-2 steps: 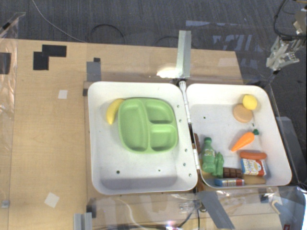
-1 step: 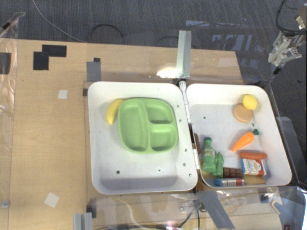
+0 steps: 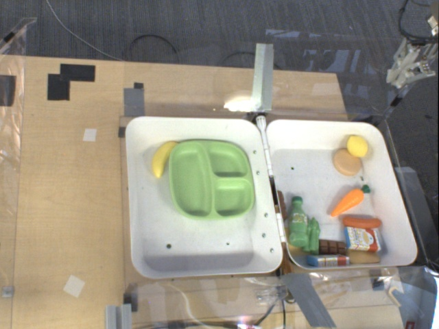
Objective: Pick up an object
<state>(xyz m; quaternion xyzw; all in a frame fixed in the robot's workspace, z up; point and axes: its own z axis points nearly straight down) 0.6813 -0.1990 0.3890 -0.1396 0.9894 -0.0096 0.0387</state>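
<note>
Nothing is picked yet; the objects wait in the right white plastic bin [image 3: 384, 149].

The hand [image 3: 409, 64] hangs at the upper right of the frame; its opening I cannot tell. The orange plastic carrot [image 3: 347, 201] lies below-left of it, long axis slanted.

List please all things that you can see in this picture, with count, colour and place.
Bins: 2, white, side by side on the bench, left bin, right bin.
Divided plate: 1, green, middle of left bin.
Banana: 1, yellow, left of the plate, touching it.
Lemon: 1, yellow, far right of right bin.
Round biscuit: 1, tan, just below the lemon.
Carrot: 1, orange, right bin centre.
Bottle: 1, green, near left wall of right bin.
Small carton: 1, red and white, near right corner.
Pincer: 1, pale grey, upper right, outside the bins.
</note>
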